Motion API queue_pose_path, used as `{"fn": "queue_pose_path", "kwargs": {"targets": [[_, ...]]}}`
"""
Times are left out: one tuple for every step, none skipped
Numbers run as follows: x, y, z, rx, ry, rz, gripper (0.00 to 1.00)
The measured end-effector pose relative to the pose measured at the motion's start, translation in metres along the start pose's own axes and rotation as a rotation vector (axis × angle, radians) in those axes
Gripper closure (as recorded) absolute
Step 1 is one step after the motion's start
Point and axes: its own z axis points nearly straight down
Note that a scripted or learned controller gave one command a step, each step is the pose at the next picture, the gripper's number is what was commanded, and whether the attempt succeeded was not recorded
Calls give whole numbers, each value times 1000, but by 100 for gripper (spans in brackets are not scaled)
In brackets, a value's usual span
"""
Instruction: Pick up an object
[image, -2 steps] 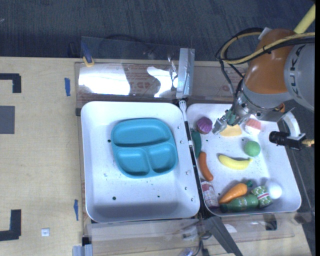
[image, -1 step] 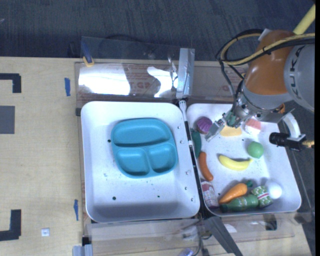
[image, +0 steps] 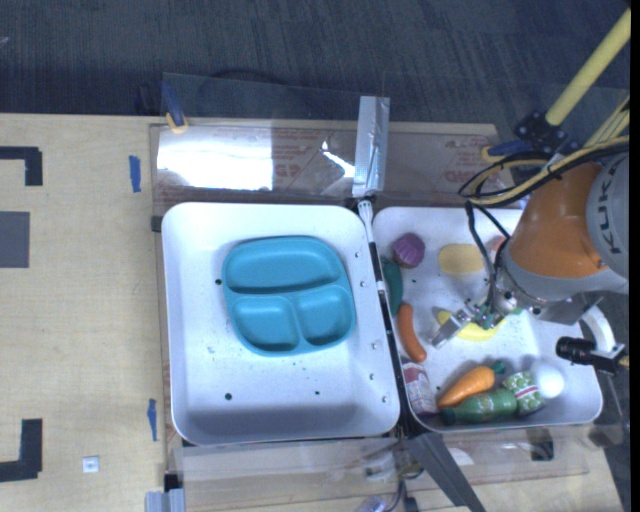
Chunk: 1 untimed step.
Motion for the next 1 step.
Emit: {"fn": "queue_pose_path", "kwargs": {"targets": [[-1, 3, -12, -7, -5, 1, 100]]}}
